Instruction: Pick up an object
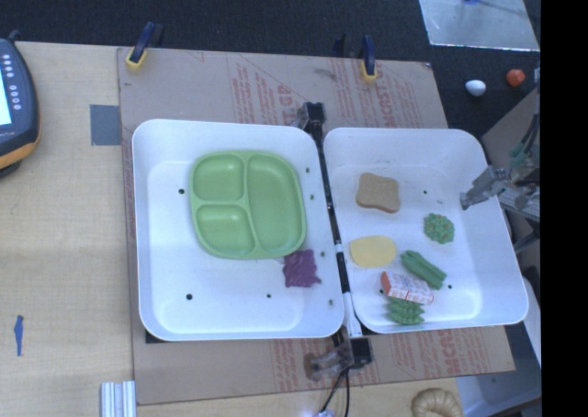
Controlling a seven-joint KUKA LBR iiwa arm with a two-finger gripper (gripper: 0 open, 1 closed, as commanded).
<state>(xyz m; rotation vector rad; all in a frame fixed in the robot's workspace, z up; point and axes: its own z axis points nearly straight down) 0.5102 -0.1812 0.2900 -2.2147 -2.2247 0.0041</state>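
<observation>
Green pea cluster (438, 228) just left of jaws (478, 193) at right bin's (459, 147) edge; jaw opening unclear, partly cut off.

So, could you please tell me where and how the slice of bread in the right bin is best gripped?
Probably straight from above, fingers closing across the narrower lower part of the bread slice. It lies flat in the right bin, with bare floor all around, so nothing crowds the fingers.
</observation>
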